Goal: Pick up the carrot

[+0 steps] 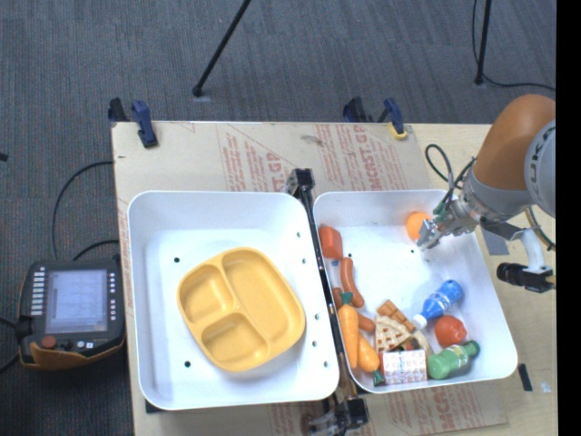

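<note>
The carrot (349,334) is a long orange piece lying along the left wall of the right bin (381,205), near its front corner, among other toy foods. My gripper (433,234) hangs over the far right part of the same bin, right next to a small orange ball (415,224). It is well away from the carrot, up and to the right of it. From this angle the wrist hides how the gripper stands.
Around the carrot lie a sausage (351,283), a waffle-like piece (392,327), a pink-white box (403,365), a blue bottle (442,300), a red tomato (449,330) and a green bottle (452,360). The left bin (163,216) holds a yellow divided plate (241,308).
</note>
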{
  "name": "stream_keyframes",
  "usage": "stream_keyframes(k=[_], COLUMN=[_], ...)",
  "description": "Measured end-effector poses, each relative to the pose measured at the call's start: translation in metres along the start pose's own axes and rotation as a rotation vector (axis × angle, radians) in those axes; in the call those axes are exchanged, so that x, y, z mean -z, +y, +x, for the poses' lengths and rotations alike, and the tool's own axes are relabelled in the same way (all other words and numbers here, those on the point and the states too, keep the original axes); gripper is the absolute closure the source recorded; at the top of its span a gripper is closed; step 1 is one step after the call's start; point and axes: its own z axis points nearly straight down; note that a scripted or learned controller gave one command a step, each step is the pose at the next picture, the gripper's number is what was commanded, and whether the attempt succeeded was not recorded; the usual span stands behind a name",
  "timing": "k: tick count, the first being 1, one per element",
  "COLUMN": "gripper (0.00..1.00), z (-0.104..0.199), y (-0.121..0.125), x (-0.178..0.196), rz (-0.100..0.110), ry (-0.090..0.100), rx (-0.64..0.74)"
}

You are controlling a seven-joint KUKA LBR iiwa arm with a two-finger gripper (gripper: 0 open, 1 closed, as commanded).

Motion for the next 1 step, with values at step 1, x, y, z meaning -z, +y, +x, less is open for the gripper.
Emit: stream_keyframes(k=[1], gripper=[1.00], z=[0.0272], y=[-0.0064], x=[0.0488], rz=[0.001], ry=[0.000], rx=[-0.202])
